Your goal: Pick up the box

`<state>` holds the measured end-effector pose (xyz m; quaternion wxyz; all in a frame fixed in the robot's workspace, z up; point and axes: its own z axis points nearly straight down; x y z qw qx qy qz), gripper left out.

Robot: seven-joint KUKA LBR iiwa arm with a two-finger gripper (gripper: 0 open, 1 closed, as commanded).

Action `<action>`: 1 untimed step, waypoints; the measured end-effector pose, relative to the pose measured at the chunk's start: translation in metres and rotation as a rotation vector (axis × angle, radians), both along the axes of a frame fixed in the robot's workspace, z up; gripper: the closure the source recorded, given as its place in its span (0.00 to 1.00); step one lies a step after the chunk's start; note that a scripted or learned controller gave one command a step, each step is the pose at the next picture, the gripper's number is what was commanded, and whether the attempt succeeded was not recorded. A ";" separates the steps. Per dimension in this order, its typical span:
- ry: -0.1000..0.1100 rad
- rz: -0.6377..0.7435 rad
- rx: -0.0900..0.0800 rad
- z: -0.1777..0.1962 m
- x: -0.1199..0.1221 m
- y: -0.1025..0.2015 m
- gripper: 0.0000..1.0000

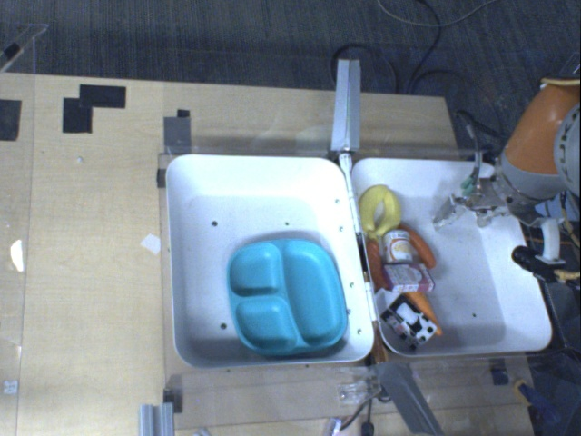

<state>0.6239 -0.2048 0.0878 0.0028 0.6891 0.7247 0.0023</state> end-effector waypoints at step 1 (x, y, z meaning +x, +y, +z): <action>-0.001 -0.039 -0.001 0.000 0.030 0.011 0.00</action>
